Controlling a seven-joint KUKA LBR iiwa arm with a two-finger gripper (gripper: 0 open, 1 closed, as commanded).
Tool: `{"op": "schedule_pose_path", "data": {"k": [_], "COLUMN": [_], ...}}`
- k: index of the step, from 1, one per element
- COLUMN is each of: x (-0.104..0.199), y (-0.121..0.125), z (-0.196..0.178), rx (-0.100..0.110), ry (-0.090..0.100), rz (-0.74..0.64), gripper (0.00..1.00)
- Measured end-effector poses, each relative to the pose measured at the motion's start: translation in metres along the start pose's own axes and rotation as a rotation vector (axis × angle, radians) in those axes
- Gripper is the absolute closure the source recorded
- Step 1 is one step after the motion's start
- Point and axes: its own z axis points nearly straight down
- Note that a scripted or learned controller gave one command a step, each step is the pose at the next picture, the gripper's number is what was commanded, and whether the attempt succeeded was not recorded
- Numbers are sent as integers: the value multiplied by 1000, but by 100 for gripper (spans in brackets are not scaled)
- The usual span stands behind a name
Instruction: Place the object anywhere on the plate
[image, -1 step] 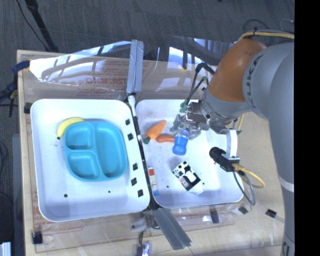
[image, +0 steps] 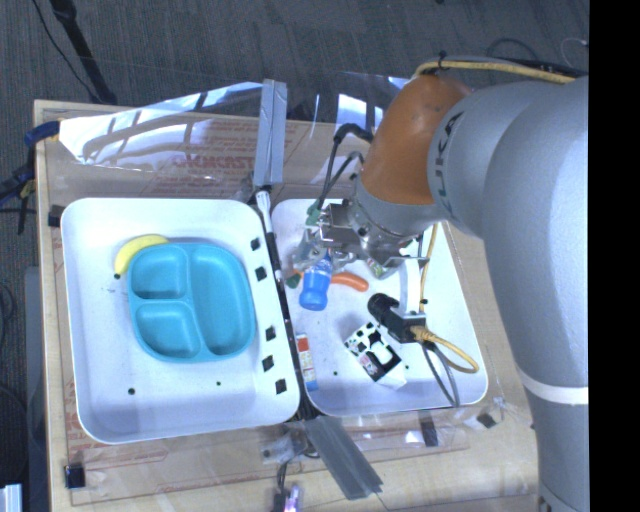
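Note:
A blue three-compartment plate (image: 195, 305) lies in the left bin (image: 100, 390). In the right bin (image: 455, 320), a small blue cup-like object (image: 314, 288) sits near the left wall, tilted, with its pale top pointing up toward the gripper. My gripper (image: 314, 255) hangs directly over that object's upper end, very close to it or touching it. The wrist and the orange-banded arm (image: 420, 130) hide much of the bin's back half. The plate stands apart from the gripper, across the wall between the bins.
A yellow banana (image: 138, 250) lies against the plate's back left rim. The right bin also holds an orange stick-shaped piece (image: 349, 282), a black-and-white box (image: 376, 352) and a thin tube (image: 305, 361) along the left wall. A yellow cable (image: 452, 352) loops on the right.

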Motion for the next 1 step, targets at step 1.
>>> {"op": "schedule_pose_path", "data": {"k": [1], "x": [67], "y": [-13], "z": [24], "rx": [-2], "ry": [-1], "rz": [5], "gripper": [100]}}
